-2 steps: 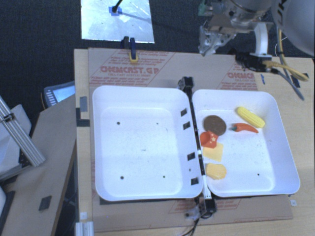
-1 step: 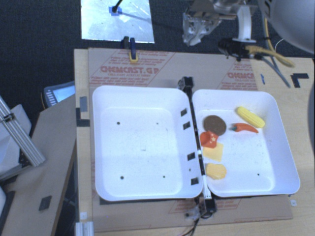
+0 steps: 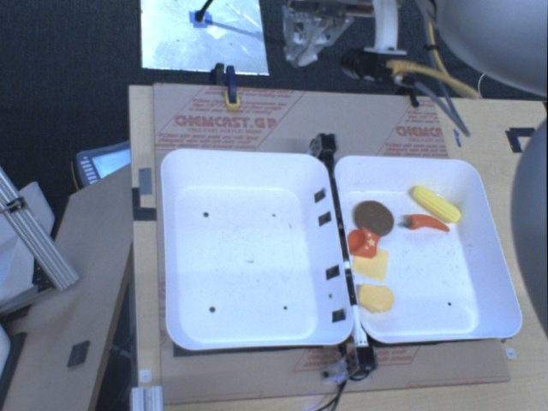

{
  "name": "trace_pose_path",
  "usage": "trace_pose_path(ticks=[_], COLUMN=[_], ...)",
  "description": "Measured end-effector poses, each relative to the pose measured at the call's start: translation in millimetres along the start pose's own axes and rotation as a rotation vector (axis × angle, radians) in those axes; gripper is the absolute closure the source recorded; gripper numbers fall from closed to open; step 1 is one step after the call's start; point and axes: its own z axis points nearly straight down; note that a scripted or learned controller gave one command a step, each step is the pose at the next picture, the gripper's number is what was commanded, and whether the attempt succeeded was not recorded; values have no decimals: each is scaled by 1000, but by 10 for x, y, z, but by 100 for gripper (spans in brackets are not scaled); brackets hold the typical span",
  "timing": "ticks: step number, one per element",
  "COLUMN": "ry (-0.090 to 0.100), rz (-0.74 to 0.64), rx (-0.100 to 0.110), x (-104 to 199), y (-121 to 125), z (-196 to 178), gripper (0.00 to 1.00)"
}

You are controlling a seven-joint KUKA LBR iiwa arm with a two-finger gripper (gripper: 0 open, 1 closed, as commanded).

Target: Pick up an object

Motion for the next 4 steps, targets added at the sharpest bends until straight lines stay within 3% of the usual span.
trace_pose_path(ticks=[1,2,3,4], ry=[1,-2,-1,-2], rz=[-1,5,0,-1], rx=[1,3,1,1], x=[682,636,641,641], y=[2,9,11,11], z=[-212,-200,-317,-311], gripper=[100,0,100,0])
